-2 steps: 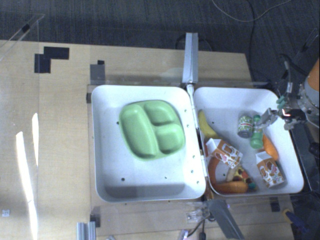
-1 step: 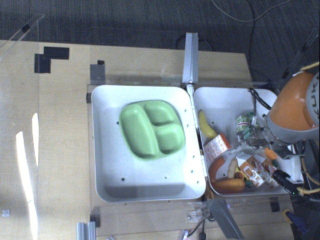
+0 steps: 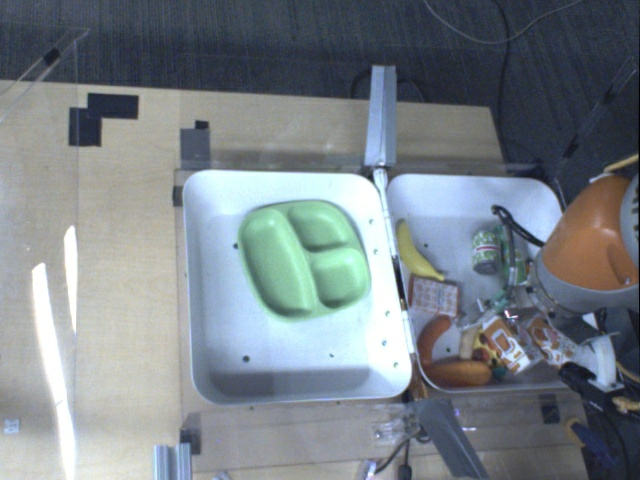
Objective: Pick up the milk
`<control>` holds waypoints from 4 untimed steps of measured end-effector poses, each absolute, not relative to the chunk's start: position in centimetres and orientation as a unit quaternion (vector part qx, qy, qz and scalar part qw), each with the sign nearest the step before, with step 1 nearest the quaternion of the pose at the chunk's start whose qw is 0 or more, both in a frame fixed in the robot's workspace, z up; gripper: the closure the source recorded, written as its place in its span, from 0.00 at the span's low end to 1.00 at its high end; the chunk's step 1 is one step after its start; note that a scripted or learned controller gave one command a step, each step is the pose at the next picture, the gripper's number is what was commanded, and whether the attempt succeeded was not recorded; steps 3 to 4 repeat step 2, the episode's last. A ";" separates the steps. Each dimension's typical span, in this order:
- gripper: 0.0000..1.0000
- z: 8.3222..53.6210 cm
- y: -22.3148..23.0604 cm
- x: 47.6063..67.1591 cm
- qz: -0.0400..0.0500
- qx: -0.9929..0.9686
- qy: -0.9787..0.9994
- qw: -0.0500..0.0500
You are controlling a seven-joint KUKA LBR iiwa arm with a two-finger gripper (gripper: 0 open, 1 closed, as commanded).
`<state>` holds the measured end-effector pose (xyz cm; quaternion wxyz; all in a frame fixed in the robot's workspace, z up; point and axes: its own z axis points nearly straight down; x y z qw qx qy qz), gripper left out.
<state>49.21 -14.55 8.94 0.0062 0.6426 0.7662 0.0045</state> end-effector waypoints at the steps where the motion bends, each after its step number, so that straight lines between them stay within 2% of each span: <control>1: 1.00 10.1 -14.5 49.6 0.007 0.642 0.767 0.010; 2: 1.00 18.6 -6.1 53.2 0.002 0.712 0.702 0.002; 4: 1.00 18.6 -6.1 53.2 0.002 0.712 0.702 0.002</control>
